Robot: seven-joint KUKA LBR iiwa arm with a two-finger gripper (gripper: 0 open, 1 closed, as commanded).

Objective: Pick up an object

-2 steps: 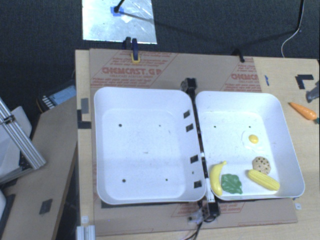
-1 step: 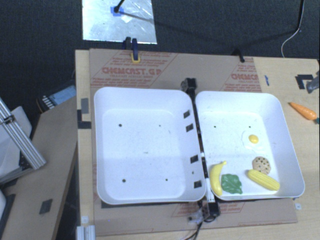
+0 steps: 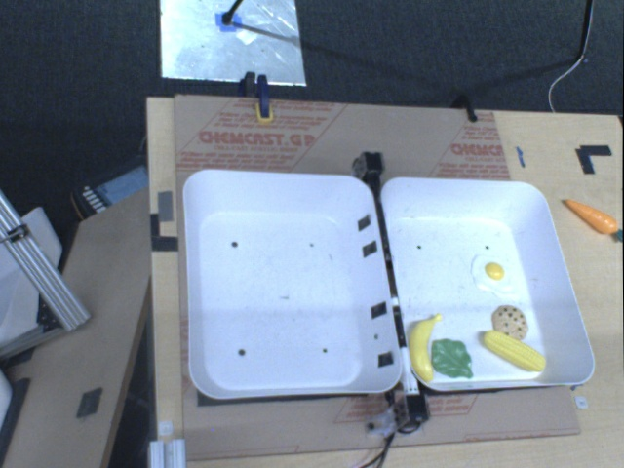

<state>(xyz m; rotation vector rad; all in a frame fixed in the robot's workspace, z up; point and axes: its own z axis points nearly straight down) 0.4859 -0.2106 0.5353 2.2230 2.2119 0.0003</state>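
Banana [image 3: 421, 347] is lying in the right bin [image 3: 546, 213], touching the green leaf [image 3: 451, 358]; you're seeing corn [image 3: 513, 351], cookie [image 3: 509, 321] and fried egg [image 3: 492, 272] sitting nearby.

"CHEMCAST GP" printed red, cardboard sheet [image 3: 292, 125]
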